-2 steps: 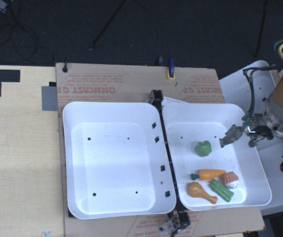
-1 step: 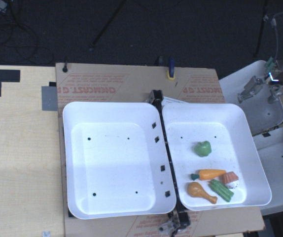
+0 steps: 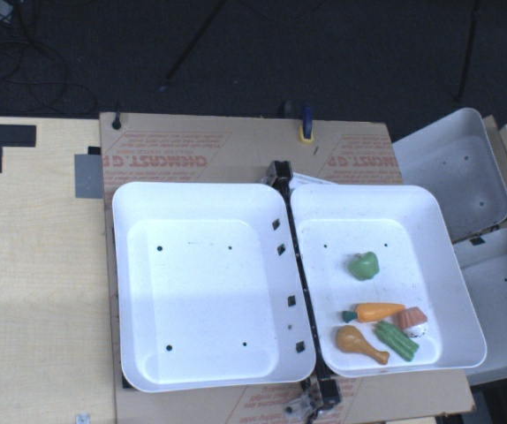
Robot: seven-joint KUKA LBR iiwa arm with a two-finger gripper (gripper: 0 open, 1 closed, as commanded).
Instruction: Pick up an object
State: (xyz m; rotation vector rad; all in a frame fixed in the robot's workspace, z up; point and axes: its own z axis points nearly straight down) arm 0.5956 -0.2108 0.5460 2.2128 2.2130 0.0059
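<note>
The right bin (image 3: 430,215) holds several toy foods. A green pepper (image 3: 365,265) lies near its middle. Lower down sit an orange carrot (image 3: 377,312), a pinkish-red and white piece (image 3: 412,321), a green vegetable stick (image 3: 397,341) and a tan drumstick (image 3: 359,344), all close together near the bin's front right corner.
The left bin (image 3: 139,228) stands beside the right one, joined by black clips along the middle seam (image 3: 291,272). Both rest on a cardboard sheet (image 3: 192,153) on the wooden bench. A grey panel (image 3: 452,162) lies at the right.
</note>
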